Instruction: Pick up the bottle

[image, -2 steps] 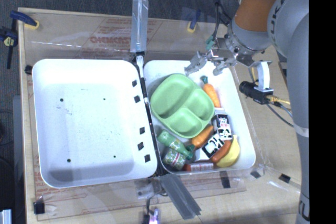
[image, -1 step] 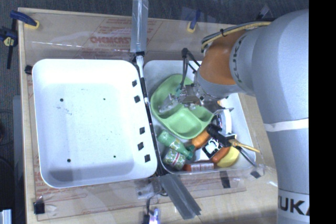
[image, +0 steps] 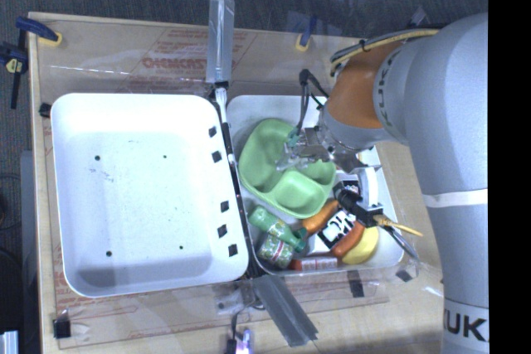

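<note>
Hovering over the green bowls [image: 286, 170], gripper [image: 309, 147] state: cannot tell. Bottle [image: 276, 236] lies well apart, wedged among clutter; descent here would likely miss.

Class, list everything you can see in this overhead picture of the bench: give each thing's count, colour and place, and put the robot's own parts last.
bins: 2, white, side by side on the bench
bowls: 2, light green, upper part of the right bin, one overlapping the other
bottle: 1, green, lying at the right bin's lower left
carrot: 1, orange, beside the bottle
banana: 1, yellow, right bin's lower right
clamps: 2, blue, bench's upper left corner
arm: 1, grey with orange band, reaching in from the right
gripper: 1, dark metal, over the bowls
</note>
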